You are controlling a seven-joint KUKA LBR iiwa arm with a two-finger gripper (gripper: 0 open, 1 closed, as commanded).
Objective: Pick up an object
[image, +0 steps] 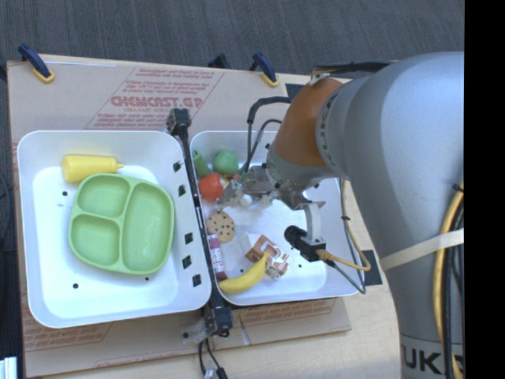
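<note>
Pincer (246, 189) is hovering low in the right bin (335, 287), near the tomato (211, 186) and cookie (220, 227). Can't tell its state. Nothing's looking lifted, so the pick is probably not yet done.

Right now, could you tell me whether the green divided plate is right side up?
Right side up: the green divided plate shows three hollow compartments facing upward.

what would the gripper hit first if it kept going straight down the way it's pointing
Most likely the red tomato-like item or the clutter just right of it in the right bin; the gripper points down and left toward that spot. Depth is hard to judge from this slanted view, so this is a guess.
</note>
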